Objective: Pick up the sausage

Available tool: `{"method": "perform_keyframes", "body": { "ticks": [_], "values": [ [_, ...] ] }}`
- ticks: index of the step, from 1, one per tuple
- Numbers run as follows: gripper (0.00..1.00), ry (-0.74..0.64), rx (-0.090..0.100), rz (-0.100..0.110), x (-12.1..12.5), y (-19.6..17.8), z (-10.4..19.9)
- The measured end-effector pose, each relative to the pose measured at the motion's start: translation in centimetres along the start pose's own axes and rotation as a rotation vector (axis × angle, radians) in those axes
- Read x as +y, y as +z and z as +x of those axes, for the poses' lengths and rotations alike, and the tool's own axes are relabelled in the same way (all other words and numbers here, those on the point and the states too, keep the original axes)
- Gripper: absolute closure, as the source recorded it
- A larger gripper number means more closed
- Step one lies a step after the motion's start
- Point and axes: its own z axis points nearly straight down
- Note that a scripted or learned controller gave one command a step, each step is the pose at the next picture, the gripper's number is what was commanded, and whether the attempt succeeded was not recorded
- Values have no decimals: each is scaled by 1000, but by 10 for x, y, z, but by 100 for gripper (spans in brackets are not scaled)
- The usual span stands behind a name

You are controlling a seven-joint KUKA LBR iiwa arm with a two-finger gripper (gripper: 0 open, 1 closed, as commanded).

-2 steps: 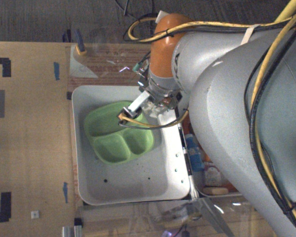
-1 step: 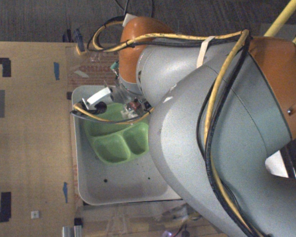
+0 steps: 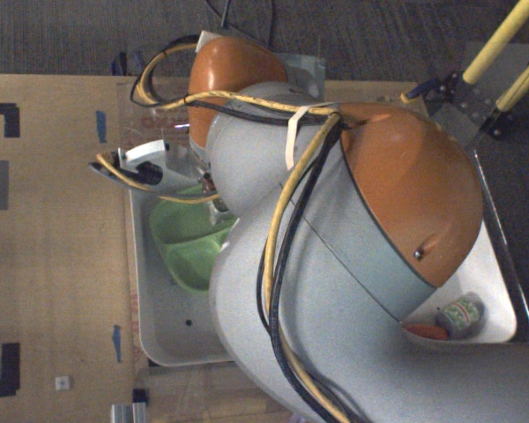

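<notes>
1. Sausage [image 3: 426, 330]: I judged it to be the reddish-orange piece in the lower corner of the right-side bin [image 3: 504, 311] of the view, just beside a grey-green patterned ball [image 3: 461, 314].
2. It lay well apart from the claw [image 3: 208, 189], which hung over the left-side bin [image 3: 150, 320], close above a green bowl [image 3: 187, 245]. From the claw, the sausage was toward the view's right and lower edge, in the other of the 2 bins.
3. Only 1 short stretch of it showed from under the arm [image 3: 335, 307]. Its long axis seemed to run roughly across the view, but too little showed to be sure.
4. The visible part looked smooth, rounded and reddish-orange.
5. I could not tell whether the claw was open or closed, nor whether it held anything.
</notes>
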Motion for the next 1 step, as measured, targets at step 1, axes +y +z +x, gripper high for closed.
{"method": "perform_keyframes", "body": {
  "ticks": [1],
  "values": [
    [100,1,-1,1,0,-9,1]
  ]
}}
